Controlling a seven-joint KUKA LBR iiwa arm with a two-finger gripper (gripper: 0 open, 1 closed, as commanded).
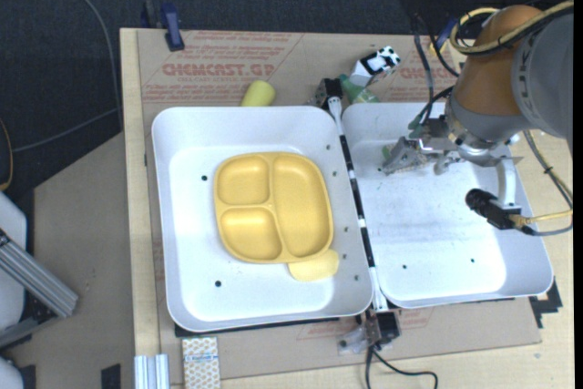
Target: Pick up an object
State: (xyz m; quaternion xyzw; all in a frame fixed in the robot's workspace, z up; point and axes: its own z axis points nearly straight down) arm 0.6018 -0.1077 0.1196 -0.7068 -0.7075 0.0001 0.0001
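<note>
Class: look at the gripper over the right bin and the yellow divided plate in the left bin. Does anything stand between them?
Yes. The gripper is above the right bin; the plate lies in the left bin. Between them run the two bins' adjoining rims. Nothing else visibly intervenes.

The arm (537, 59) reached in from the right, its grey body filling the upper right corner. The orange band (492, 73) sat above the wrist, with cables looping around it. Below the band the wrist pointed down and to the left, ending in the gripper (414, 158), which hung low over the far part of the right bin (455, 278). Its metal fingers (393, 159) pointed left and looked spread somewhat apart, with nothing between them.
</note>
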